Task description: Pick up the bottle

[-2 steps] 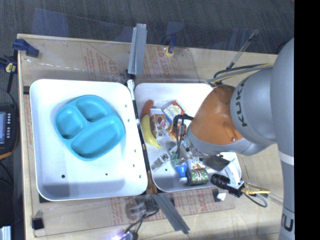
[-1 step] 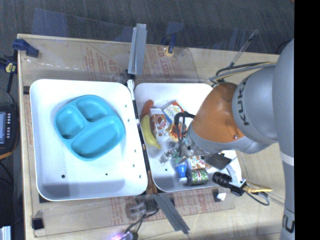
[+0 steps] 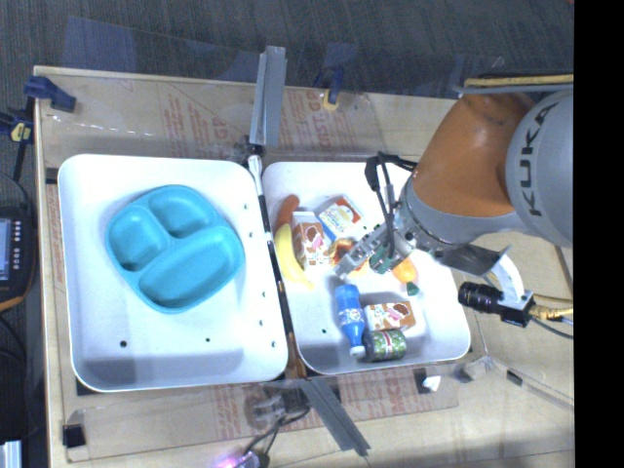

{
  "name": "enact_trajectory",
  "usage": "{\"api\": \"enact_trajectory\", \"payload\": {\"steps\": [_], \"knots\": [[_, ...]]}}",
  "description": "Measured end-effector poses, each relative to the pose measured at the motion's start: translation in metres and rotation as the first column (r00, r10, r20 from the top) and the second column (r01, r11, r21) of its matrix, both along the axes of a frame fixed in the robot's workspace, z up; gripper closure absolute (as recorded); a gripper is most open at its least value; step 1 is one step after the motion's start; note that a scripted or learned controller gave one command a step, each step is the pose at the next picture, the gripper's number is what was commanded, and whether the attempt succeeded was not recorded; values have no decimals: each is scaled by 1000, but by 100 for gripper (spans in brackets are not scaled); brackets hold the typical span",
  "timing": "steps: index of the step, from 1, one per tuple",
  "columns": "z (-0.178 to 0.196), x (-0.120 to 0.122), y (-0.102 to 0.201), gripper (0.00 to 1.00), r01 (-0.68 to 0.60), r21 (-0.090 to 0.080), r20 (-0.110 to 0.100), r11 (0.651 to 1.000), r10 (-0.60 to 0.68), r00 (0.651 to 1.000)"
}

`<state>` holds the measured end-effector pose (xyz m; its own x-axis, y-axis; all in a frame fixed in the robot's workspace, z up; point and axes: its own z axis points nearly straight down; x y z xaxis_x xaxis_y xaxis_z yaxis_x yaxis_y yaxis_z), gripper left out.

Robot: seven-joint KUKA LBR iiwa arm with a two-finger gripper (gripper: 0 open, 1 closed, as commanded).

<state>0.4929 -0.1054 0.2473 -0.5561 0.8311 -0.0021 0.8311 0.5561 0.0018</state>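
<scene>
A blue bottle (image 3: pixel 349 313) with a white label and a pale cap lies in the right bin (image 3: pixel 444 334), pointing toward the front edge. My gripper (image 3: pixel 373 256) hovers just above and behind the bottle's top end, over the middle of that bin. Its metal fingers point down and left toward the pile of packets. I see nothing between them, and the bottle rests on the bin floor apart from them.
The right bin also holds a banana (image 3: pixel 289 254), a sausage (image 3: pixel 287 210), several small snack packets (image 3: pixel 312 240), a green can (image 3: pixel 386 344) and an orange piece (image 3: pixel 405 272). A blue divided plate (image 3: pixel 175 247) sits in the left bin (image 3: pixel 88 349). A divider bar (image 3: pixel 265 96) runs between the bins.
</scene>
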Motion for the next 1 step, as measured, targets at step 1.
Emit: {"api": "enact_trajectory", "payload": {"steps": [1], "knots": [[-156, -17, -40, 100, 1, 2, -6, 1000, -1, 1000]]}}
